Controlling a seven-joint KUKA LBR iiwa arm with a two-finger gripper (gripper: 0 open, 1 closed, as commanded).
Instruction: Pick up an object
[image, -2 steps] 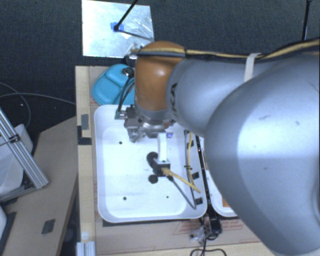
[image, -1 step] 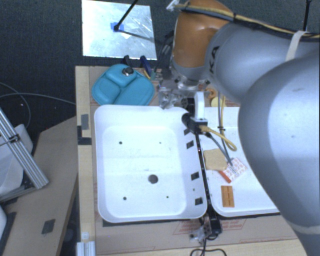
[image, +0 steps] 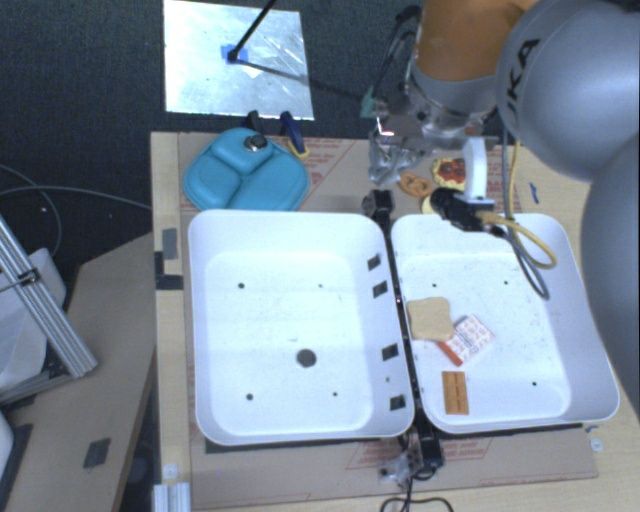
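From my seat I see the arm coming in from the right, with the pincer hanging over the far edge of the bench, just beyond the seam between the two bins. I cannot tell how the pincer stands; it is a blur of metal at this angle, and nothing shows in it.

The things worth picking lie in the right bin: a tan block near the inner wall, a red-and-white packet touching its near corner, and an orange strip lying apart, nearer the front. The left bin holds a small dark disc.

I judge the step in hand to be the approach. I would go for the strip or the block: bring the pincer over the right bin, square it across the short side of the target, and come straight down. The block and packet touch, so a sloppy descent could nudge both; the strip lies flat and may slip out.
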